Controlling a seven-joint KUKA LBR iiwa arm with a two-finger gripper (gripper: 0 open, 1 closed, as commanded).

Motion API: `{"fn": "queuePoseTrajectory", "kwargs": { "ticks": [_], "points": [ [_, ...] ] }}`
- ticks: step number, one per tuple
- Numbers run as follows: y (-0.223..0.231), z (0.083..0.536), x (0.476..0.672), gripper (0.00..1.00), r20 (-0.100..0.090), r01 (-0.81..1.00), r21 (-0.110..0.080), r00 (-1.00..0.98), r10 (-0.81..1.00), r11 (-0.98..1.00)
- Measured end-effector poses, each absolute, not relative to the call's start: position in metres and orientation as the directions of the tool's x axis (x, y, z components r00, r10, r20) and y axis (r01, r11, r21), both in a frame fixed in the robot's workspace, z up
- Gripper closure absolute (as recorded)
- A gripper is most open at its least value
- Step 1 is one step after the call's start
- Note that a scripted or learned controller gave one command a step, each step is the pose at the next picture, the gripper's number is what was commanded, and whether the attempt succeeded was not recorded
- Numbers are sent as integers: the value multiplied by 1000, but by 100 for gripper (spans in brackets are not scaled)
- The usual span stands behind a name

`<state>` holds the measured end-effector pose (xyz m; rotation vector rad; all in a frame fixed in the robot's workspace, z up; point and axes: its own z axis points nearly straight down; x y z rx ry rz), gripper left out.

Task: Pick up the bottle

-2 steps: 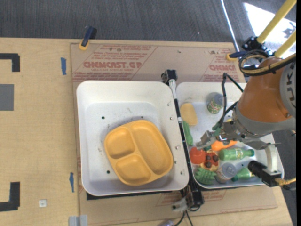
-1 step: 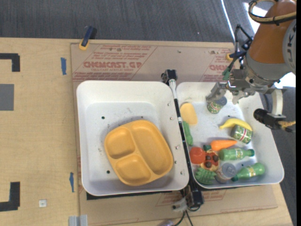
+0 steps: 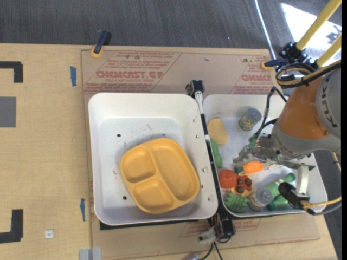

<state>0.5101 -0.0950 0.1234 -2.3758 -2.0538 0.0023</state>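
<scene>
The bottle (image 3: 269,194) looks like a clear plastic one with green parts, lying on its side at the near right corner of the right bin (image 3: 230,103). My gripper (image 3: 247,156) hangs low over the middle of that bin, just up and left of the bottle. It is right above an orange toy piece (image 3: 252,168). The arm's grey body and orange band cover the bin's right side. Nothing is visibly held.
The right bin also holds a small can (image 3: 249,118), a beige piece (image 3: 218,130), a green vegetable (image 3: 217,154), a red tomato (image 3: 227,177) and a pizza slice (image 3: 242,184). A yellow divided plate (image 3: 159,174) lies in the left bin (image 3: 108,118).
</scene>
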Motion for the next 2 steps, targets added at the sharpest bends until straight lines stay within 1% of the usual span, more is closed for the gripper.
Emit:
{"fn": "queuePoseTrajectory", "kwargs": {
  "ticks": [1, 2],
  "points": [
    [-133, 219, 552, 0, -1, 1000, 2, -27, 1000, 27],
    [-193, 136, 480, 0, 0, 1000, -2, -32, 1000, 32]
  ]
}}
